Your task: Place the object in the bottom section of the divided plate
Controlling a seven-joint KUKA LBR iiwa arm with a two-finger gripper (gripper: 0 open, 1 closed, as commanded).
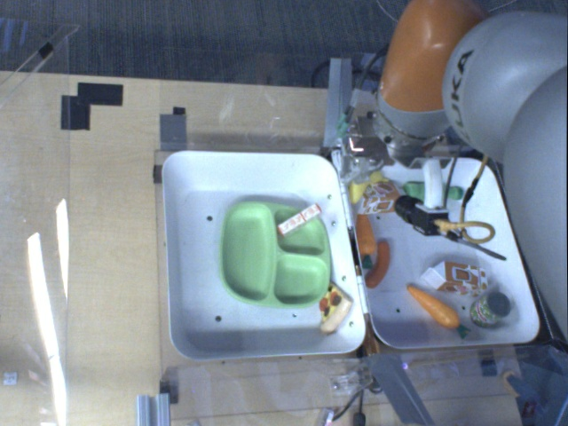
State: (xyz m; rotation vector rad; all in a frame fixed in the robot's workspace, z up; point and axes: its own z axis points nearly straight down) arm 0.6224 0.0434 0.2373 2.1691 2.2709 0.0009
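We're looking at the green divided plate (271, 256) sitting in the left bin (191, 327), a bit left of frame centre, and the arm's gripper (368, 153) is hanging over the top left corner of the right bin (524, 322). Honestly we're not able to tell how its grip stands or whether it's got anything, the wrist is blocking that. The task doesn't name the object, so we're guessing at candidates: the orange carrot (433, 305) at lower right, the sausage (377, 264) by the divider, or the small packet (380, 197) just under the wrist. A wrapper (299, 220) is already lying on the plate's upper right section. To do this well we're thinking: grab low and centred, lift clear of the bin walls, then drop over the plate's lower compartment, not the rim
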